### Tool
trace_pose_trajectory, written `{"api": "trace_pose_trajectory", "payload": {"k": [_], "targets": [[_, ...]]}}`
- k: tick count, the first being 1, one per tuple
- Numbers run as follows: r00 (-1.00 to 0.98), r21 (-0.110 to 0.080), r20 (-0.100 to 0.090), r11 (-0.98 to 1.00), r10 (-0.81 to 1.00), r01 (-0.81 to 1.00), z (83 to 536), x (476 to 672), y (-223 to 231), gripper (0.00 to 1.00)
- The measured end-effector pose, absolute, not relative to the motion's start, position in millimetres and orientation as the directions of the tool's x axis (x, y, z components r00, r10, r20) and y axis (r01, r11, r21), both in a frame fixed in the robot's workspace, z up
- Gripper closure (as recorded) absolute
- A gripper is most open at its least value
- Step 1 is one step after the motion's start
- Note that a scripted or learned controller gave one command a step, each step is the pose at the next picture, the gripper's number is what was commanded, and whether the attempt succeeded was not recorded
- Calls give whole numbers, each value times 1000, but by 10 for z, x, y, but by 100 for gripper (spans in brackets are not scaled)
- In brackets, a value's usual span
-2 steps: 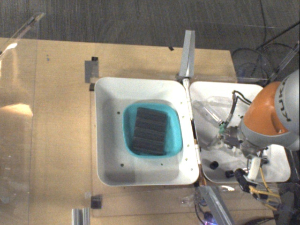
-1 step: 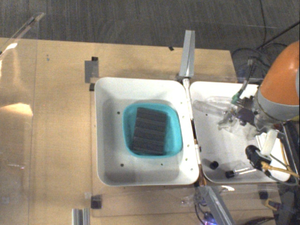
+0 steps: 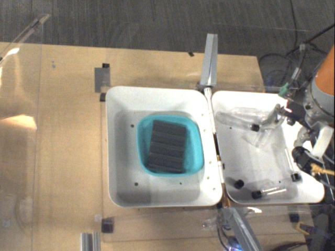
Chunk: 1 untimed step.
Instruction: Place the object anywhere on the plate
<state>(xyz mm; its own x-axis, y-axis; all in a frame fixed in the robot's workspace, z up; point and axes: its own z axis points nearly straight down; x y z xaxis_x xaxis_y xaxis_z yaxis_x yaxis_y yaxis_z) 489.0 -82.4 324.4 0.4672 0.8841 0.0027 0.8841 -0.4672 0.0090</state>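
In the left bin (image 3: 118, 140) a dark block (image 3: 167, 145) already lies on the teal plate (image 3: 196, 150); the arm (image 3: 322, 95) waits right, jaws' state untellable, and should simply stay clear.

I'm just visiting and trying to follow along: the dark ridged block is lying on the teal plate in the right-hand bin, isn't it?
Not quite. The dark ridged block does lie on the teal plate, but that plate sits in the left-hand bin, not the right-hand one. The camera view shows this. The right-hand bin holds clear plastic pieces instead.
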Motion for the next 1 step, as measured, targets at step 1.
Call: {"api": "trace_pose_trajectory", "payload": {"k": [1], "targets": [[559,13,4,-559,829,829,4210,4891,-1118,0]]}}
